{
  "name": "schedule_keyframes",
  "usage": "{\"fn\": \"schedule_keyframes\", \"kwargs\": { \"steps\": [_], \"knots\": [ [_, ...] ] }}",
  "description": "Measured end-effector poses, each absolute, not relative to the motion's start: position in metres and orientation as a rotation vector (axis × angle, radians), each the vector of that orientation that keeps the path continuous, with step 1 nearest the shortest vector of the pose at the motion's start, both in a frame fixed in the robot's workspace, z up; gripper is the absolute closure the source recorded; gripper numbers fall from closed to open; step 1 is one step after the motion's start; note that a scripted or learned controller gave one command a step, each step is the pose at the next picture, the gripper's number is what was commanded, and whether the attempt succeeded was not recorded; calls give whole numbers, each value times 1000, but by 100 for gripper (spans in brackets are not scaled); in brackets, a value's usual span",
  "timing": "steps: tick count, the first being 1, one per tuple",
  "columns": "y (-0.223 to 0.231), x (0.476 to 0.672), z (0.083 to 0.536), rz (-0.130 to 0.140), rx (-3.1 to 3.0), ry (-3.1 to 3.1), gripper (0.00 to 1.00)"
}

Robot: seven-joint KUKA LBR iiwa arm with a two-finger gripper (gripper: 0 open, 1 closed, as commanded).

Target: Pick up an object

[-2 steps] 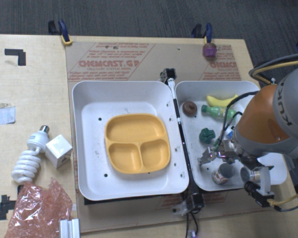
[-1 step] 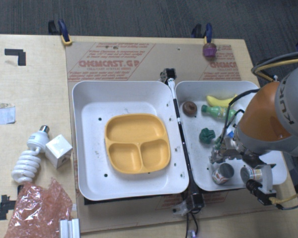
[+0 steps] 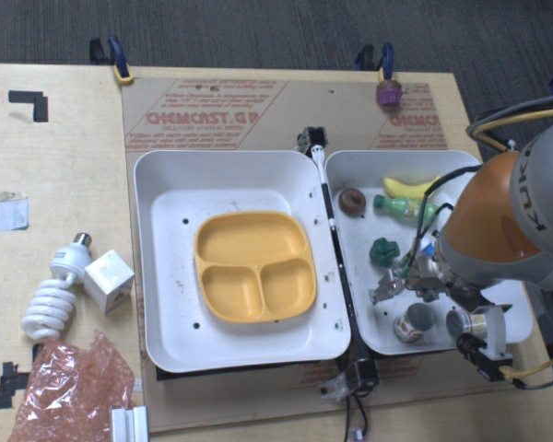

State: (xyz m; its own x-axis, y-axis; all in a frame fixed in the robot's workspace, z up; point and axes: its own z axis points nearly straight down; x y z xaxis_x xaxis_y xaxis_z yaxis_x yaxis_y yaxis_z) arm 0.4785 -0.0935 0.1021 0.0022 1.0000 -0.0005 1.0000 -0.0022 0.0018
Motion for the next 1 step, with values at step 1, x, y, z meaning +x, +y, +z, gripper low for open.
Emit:
{"fn": "schedule_keyframes", "kwargs": {
  "steps": [1],
  "knots": [
    [-93, 477, 92, 0, 2223, 2221, 0]
  ]
}}
